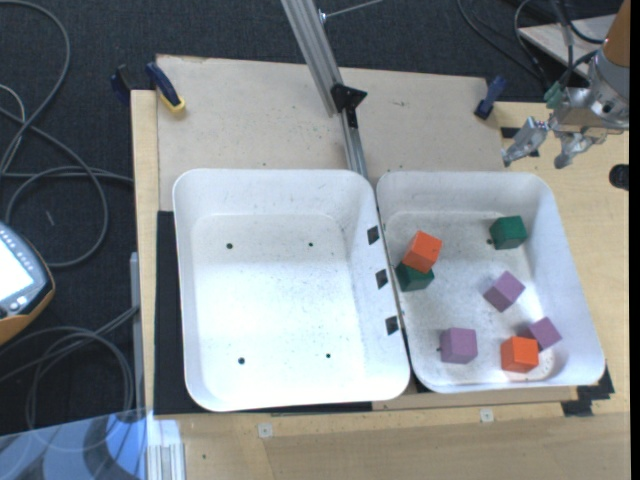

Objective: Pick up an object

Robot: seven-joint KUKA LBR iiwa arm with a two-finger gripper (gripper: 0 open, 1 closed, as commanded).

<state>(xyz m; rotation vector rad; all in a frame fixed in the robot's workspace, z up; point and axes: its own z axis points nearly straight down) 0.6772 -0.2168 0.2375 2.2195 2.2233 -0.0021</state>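
While the gripper (548,148) hovers empty with fingers apart above the right bin's (560,230) far corner, no block is grasped yet. Reaching the green block (508,232) likely calls for descending.

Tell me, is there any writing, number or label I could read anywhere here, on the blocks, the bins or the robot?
None can be read.
Blocks, such as the orange one and the green one: plain faces.
Bins: dark specks and small black marks, no letters.
Device at the left edge: lit screen, too blurred to read.
Gripper: no label visible.
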